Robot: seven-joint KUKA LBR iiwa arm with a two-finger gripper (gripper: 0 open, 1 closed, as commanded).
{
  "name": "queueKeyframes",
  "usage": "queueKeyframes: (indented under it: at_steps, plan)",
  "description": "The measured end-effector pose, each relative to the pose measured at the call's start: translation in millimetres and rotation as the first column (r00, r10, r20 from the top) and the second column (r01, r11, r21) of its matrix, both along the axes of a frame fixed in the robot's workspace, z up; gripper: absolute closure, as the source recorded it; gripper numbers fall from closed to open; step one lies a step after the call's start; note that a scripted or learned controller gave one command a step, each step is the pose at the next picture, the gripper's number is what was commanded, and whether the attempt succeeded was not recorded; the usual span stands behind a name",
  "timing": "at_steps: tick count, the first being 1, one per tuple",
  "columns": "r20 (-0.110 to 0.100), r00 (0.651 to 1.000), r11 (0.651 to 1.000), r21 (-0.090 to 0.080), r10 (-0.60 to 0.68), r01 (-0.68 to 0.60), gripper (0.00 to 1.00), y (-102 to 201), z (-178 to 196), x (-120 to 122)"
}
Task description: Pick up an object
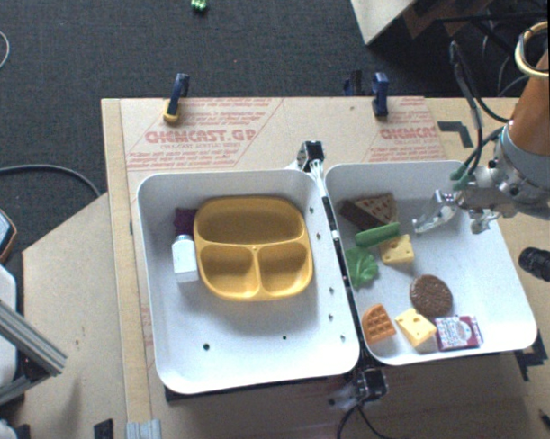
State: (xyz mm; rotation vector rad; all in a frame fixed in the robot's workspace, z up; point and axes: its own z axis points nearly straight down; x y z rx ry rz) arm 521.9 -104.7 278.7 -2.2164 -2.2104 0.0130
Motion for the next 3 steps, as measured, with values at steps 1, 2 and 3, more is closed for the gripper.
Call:
queueKeyframes:
  at_steps: [1,2,3]
  plan:
    - [0.012,1.000,1.000,-0.001,0.003,-0.003,0.00,0,6,2]
    - [0.007,1.000,1.000,0.000,0.001,-0.001,0.00,-4,-38,1]
    - [0.006,1.000,1.000,0.000,0.001,-0.001,0.00,-9,-85,-7]
